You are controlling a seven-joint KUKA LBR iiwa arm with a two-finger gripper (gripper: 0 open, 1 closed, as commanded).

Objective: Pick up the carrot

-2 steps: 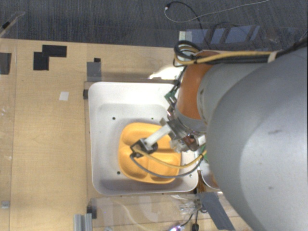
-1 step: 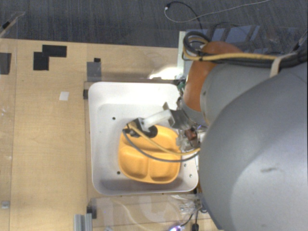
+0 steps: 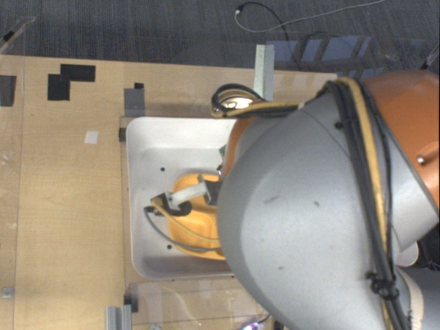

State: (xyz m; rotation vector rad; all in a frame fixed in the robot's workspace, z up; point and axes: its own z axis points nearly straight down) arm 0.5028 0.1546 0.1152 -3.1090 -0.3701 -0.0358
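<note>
The arm (image 3: 323, 205) leans low over the white bin (image 3: 148, 157), its bulk covering most of it. Reaching down blind like this, it could nudge its target against the bin wall or close on nothing. An orange-yellow rounded shape (image 3: 189, 229), possibly the carrot, lies near the bin's front edge, crossed by a dark cable (image 3: 161, 215). I cannot tell the gripper's state.
</note>
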